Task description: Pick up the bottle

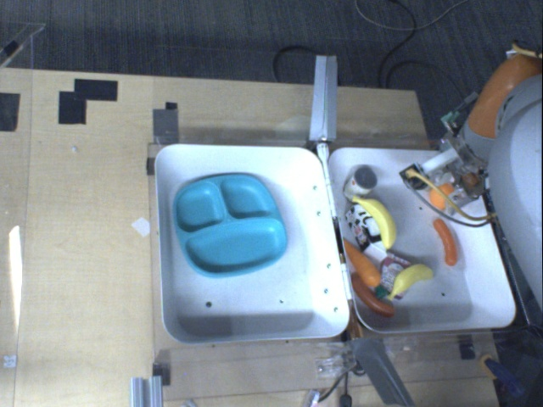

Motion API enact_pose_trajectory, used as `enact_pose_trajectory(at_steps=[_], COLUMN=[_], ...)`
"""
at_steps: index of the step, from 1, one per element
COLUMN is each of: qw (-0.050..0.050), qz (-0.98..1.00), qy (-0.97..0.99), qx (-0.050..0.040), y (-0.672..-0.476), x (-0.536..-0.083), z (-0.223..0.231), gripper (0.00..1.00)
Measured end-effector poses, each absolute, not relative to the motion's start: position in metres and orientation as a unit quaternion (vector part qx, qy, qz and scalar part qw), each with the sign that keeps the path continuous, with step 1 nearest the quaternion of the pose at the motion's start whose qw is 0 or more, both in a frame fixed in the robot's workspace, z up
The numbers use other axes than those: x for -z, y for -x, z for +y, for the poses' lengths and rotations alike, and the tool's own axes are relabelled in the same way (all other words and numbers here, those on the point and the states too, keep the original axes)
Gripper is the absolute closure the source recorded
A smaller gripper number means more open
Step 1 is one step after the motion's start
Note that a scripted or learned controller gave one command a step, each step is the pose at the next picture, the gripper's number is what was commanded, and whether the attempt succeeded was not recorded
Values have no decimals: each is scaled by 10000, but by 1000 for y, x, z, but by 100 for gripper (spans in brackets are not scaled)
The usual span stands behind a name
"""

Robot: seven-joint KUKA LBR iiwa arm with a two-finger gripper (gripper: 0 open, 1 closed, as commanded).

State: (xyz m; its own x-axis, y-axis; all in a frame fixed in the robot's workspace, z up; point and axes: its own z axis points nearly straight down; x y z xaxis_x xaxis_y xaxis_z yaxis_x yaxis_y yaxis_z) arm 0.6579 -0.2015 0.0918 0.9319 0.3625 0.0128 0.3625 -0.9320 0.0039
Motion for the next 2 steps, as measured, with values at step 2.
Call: enact_pose_trajectory(at_steps=[2], qw=[7], qz=[1034], qy=[-9946], qx=[-30], y=[-628], x=[-189], z=[-201], gripper=[100])
